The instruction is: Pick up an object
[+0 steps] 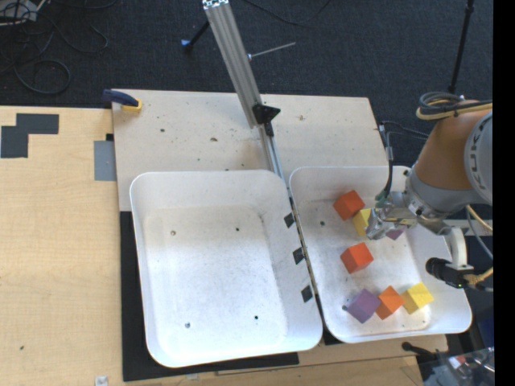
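pincer [381, 225] low in right bin [451, 320] | touching yellow block [363, 219]

2 white bins [161, 191] looked like smooth plastic, speckled; table [48, 240] pale wood grain, matt; slanted rail [233, 47] brushed metal; blocks [356, 257] matt.

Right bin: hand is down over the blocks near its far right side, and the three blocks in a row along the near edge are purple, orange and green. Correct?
Not quite. In the camera view, the row along the right bin's near edge is purple block, orange block and yellow block, not green. The hand is indeed low there.
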{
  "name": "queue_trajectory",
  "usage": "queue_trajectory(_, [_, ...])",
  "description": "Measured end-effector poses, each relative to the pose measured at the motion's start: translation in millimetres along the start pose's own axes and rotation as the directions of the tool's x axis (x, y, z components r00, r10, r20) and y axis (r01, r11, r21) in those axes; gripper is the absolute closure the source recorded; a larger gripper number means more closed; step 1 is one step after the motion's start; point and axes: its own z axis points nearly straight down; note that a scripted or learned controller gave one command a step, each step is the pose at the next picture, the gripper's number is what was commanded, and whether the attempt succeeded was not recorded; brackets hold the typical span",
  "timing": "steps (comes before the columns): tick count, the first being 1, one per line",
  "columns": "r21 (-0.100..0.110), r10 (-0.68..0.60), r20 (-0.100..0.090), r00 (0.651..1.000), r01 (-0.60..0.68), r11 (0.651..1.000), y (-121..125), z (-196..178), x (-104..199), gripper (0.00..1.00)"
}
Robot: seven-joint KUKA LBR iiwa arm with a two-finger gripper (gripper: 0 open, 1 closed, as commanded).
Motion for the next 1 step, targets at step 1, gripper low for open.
queue_trajectory(1, [-0.006,-0.001,0.002,1.000,0.001,1.000,-4.1,-43.5,-4.3,1.00])
